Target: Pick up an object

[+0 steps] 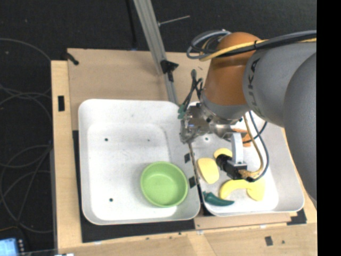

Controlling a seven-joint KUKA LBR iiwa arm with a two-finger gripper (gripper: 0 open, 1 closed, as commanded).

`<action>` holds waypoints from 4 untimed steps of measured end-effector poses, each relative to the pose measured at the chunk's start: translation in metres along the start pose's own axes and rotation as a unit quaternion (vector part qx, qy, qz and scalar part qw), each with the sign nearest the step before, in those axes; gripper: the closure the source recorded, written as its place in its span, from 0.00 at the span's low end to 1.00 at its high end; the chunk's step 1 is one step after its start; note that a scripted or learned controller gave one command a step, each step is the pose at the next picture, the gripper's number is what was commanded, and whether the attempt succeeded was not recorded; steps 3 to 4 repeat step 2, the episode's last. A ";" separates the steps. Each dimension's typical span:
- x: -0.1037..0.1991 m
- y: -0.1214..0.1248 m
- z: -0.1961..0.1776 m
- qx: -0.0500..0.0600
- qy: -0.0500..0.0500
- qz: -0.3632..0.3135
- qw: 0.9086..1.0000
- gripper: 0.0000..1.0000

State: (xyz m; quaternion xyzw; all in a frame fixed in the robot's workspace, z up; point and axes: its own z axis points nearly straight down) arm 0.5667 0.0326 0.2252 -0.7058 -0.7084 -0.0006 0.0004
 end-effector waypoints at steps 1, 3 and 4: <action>0.041 -0.019 -0.003 0.001 0.001 -0.002 1.000 1.00; 0.039 -0.018 -0.003 0.000 0.001 0.000 1.000 0.00; 0.039 -0.018 -0.003 0.000 0.001 0.000 1.000 0.00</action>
